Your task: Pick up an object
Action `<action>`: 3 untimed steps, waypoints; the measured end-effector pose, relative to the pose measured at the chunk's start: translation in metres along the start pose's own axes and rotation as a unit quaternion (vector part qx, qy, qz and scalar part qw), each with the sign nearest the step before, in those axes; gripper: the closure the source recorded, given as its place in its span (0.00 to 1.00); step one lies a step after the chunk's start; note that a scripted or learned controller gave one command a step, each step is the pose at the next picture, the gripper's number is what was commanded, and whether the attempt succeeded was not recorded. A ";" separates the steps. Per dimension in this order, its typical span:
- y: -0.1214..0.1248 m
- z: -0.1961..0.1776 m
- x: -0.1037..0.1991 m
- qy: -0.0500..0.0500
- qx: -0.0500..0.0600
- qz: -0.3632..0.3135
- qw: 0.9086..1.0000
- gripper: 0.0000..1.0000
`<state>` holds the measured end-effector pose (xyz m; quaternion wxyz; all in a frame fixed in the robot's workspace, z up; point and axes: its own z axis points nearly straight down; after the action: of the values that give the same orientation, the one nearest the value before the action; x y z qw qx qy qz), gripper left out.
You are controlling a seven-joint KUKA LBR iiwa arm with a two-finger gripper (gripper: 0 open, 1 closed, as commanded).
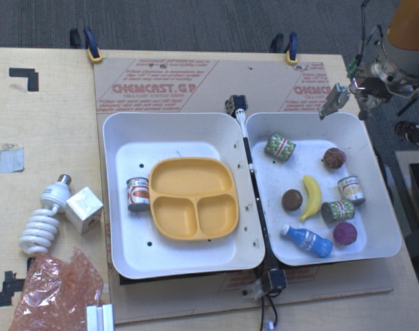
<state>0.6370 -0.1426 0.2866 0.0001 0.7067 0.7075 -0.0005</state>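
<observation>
The right bin (pixel 375 158) holds several small things: a green can (pixel 280 147), a dark red ball (pixel 333 158), a banana (pixel 311 197), a brown ball (pixel 291 200), a silver can (pixel 351 189), a second green can (pixel 337 210), a magenta ball (pixel 344 234) and a blue bottle (pixel 307 241). In the left bin (pixel 120 150) lie a yellow divided tray (pixel 194 198) and a red-labelled can (pixel 137 194). My gripper (pixel 349 101) hangs above the right bin's far right corner, open, with nothing between its fingers.
Left of the bins on the bench lie a spiral light bulb (pixel 43 221), a white cube (pixel 84 209) and a crumpled pink plastic bag (pixel 54 292). Blue clamps (pixel 91 44) hold the cardboard's far edge. A black divider (pixel 245 150) runs between the bins.
</observation>
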 end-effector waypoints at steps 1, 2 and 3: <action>0.017 0.174 0.018 0.001 -0.006 0.000 1.000 0.00; -0.060 0.194 0.044 0.000 0.000 0.002 1.000 0.00; -0.141 0.194 0.009 0.000 -0.001 0.001 1.000 0.00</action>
<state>0.4960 -0.1342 0.0924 0.0001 0.7078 0.7065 0.0002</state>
